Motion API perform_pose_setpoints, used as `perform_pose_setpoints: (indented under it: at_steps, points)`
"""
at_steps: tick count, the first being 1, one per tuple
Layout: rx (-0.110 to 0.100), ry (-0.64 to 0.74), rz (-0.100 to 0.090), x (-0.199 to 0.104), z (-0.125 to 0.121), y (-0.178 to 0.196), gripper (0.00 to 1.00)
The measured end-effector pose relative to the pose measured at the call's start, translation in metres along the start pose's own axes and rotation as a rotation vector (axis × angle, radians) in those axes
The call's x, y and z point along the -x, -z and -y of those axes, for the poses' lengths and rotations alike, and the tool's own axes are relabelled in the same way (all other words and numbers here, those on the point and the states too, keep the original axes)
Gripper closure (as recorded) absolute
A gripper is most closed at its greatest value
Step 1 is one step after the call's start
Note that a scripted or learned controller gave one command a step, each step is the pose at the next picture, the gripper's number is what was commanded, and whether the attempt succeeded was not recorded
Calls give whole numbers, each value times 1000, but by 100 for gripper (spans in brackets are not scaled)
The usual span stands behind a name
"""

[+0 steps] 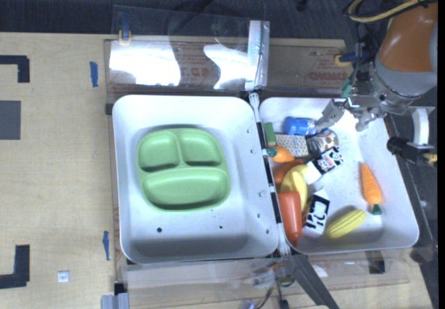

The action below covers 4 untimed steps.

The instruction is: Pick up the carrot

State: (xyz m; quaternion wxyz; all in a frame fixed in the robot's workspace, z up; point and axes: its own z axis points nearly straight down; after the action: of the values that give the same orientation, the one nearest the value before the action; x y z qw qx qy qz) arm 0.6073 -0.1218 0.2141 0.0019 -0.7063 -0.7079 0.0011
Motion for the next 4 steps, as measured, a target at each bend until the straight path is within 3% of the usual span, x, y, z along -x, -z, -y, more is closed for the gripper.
perform_pose_setpoints:
  at_steps: [1,2,3,4]
  points:
    - [1,68,0,49,34,-39,0]
    - [2,210,-6,86,92,-123,0]
    - [6,266,3,78,44,-106,0]
    - [9,262,2,28,99,-128,0]
